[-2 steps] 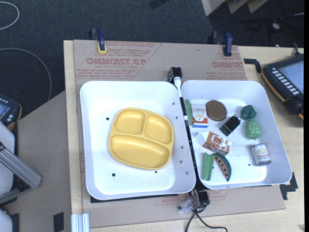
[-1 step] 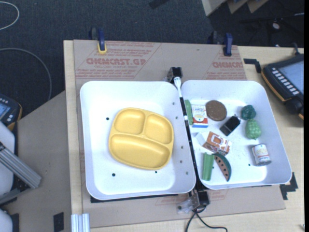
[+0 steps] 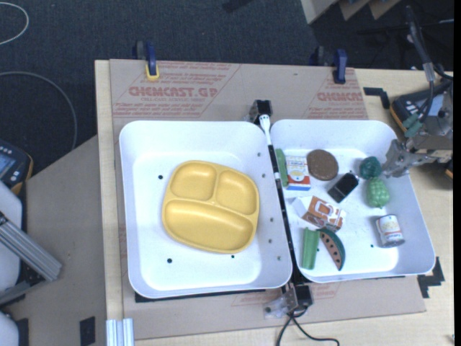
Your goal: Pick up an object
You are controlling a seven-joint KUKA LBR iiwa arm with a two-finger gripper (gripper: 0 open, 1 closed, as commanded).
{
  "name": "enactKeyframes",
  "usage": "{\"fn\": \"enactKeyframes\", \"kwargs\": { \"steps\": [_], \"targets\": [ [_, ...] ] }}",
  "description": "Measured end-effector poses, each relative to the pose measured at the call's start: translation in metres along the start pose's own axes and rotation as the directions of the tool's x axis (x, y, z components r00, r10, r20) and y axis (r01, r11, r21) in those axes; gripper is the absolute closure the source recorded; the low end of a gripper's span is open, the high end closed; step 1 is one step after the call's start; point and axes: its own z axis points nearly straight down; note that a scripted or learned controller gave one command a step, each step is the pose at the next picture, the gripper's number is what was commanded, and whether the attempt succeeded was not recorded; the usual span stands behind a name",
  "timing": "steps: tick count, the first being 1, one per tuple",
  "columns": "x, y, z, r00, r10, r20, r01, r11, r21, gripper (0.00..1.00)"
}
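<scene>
The right bin (image 3: 418,254) holds several small objects. These include a brown round disc (image 3: 322,164), a white carton with green and red print (image 3: 297,172), a small black box (image 3: 343,187), a teal ball (image 3: 369,168), a bumpy green piece (image 3: 377,192), a small can (image 3: 389,230), an orange and white packet (image 3: 323,213), a green stick (image 3: 310,246) and a watermelon slice (image 3: 333,248). My gripper (image 3: 395,165) hangs over the bin's right side, just right of the teal ball. Nothing is visibly held in it.
The left bin (image 3: 137,215) carries a yellow divided plate (image 3: 211,205). Both bins rest on a cardboard sheet (image 3: 180,89) held by clamps at the back. The arm's grey body (image 3: 432,132) reaches in from the right, above the right bin's far corner.
</scene>
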Motion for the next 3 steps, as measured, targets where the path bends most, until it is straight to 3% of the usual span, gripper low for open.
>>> {"fn": "enactKeyframes", "kwargs": {
  "steps": [1,2,3],
  "targets": [
    [-0.052,-0.01,-0.037,1.0,0.013,0.01,-0.013,1.0,-0.024,1.0],
    [-0.117,-0.011,-0.058,1.0,0.014,0.012,-0.014,1.0,-0.023,1.0],
    [-0.114,-0.01,-0.068,1.0,0.008,0.012,-0.007,1.0,-0.026,1.0]
  ]
}}
